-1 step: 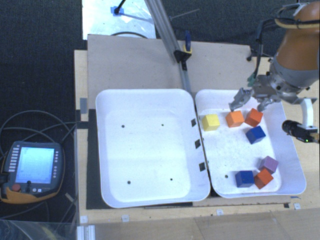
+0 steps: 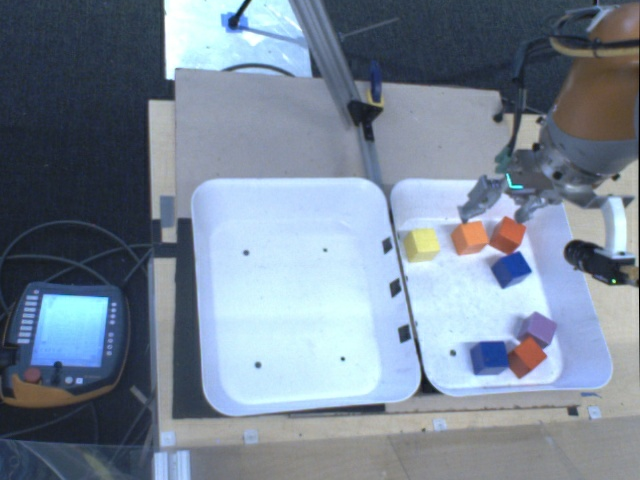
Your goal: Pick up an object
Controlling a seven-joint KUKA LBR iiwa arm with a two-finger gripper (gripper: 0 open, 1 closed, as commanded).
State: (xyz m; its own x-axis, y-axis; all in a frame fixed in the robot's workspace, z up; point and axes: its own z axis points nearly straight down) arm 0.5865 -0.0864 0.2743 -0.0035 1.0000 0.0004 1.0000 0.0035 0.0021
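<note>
camera view: two shallow white plastic bins are seen side by side on the bench. the left bin (image 2: 290, 298) carries no blocks; the right bin (image 2: 575, 298) carries seven small cubes. a yellow cube (image 2: 421, 244) sits near the divider, an orange cube (image 2: 469, 237) just beside it, a red-orange cube (image 2: 508, 234) next to that, and a blue cube (image 2: 511, 268) just below. a purple cube (image 2: 539, 327), a second blue cube (image 2: 489, 356) and a second red-orange cube (image 2: 526, 356) are clustered at the near right corner, the last two touching or nearly so.

the two-finger gripper (image 2: 506, 202) is held above the far end of the right bin, fingers spread apart, one finger (image 2: 480, 199) angled out over the orange cube, the other towards the red-orange cube. nothing is gripped between them.

step in hand is judged to be the approach, descent not yet done. the orange cube looks the likeliest target. it is flanked closely by the yellow and red-orange cubes, so the fingers should be aligned across its free faces, far to near, not along the row. the wrist should be centred over the cube before lowering, and closure made only once the fingertips are below its top edge. risk: a finger lands on a neighbour and the cube is pushed away.
</note>
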